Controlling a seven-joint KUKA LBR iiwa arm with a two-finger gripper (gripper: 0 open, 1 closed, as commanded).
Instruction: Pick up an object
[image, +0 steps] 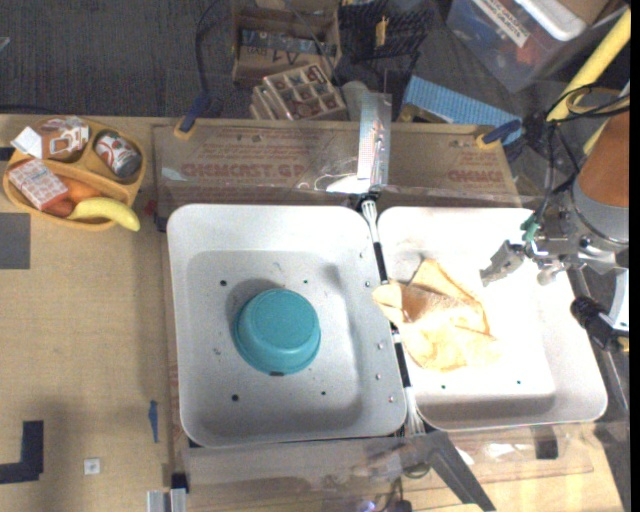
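Two white bins sit side by side on the worktop. In the left bin a teal bowl lies upside down near the middle. In the right bin a crumpled yellow-tan cloth lies toward the nine o'clock side, its left corner draped over the rim where the two bins meet; its folds hide whatever may lie beneath.

The arm enters from three o'clock and is cut off by the frame edge, so only the orange band and wrist show. The gripper hangs over the right bin at about two o'clock from the cloth, near it but apart. It is small and blurred; how far the fingers stand open cannot be told, and nothing is seen between them.

At the worktop's ten o'clock corner a yellow tray holds a banana and small packets, too small to read.
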